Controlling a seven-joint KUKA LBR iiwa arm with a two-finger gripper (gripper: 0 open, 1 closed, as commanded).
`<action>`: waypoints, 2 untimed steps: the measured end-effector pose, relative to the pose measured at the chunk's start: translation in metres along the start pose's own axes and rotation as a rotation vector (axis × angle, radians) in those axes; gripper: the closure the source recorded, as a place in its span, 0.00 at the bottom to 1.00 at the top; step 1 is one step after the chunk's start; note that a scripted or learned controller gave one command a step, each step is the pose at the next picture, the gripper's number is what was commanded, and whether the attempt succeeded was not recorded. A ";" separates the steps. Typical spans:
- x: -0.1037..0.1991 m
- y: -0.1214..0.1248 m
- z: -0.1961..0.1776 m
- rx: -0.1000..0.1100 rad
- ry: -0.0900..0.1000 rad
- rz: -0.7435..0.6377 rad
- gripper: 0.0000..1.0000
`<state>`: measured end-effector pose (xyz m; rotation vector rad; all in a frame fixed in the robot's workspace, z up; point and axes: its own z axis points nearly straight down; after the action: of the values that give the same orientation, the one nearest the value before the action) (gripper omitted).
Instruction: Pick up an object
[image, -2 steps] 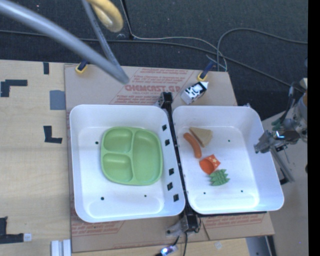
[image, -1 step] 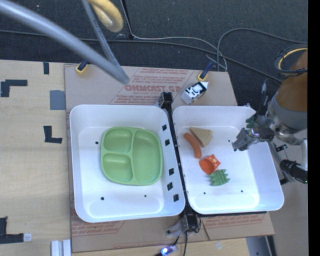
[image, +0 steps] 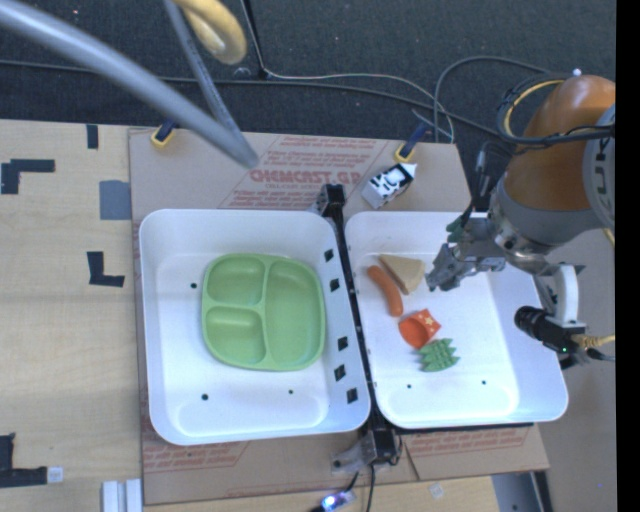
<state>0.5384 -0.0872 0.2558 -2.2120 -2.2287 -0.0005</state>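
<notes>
In the right bin (image: 520, 385) lie an orange-red sausage (image: 386, 288), a tan wedge (image: 403, 270), a red piece (image: 420, 327) and a small green leafy piece (image: 438, 354). My gripper (image: 443, 277) hangs over that bin's upper middle, just right of the tan wedge, with its dark fingers pointing down and left. Nothing shows between the fingers. The grey arm with its orange band (image: 570, 110) comes in from the right.
The left bin (image: 165, 330) holds a green divided plate (image: 265, 310). A black divider (image: 345, 300) runs between the bins. A small black-and-white object (image: 388, 182) sits on the cardboard behind the right bin. Cables run across the back.
</notes>
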 end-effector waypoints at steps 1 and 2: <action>0.055 0.026 0.006 0.000 -0.001 0.000 1.00; 0.108 0.051 0.009 0.000 -0.001 0.001 1.00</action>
<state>0.5885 0.0214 0.2473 -2.2131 -2.2283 -0.0001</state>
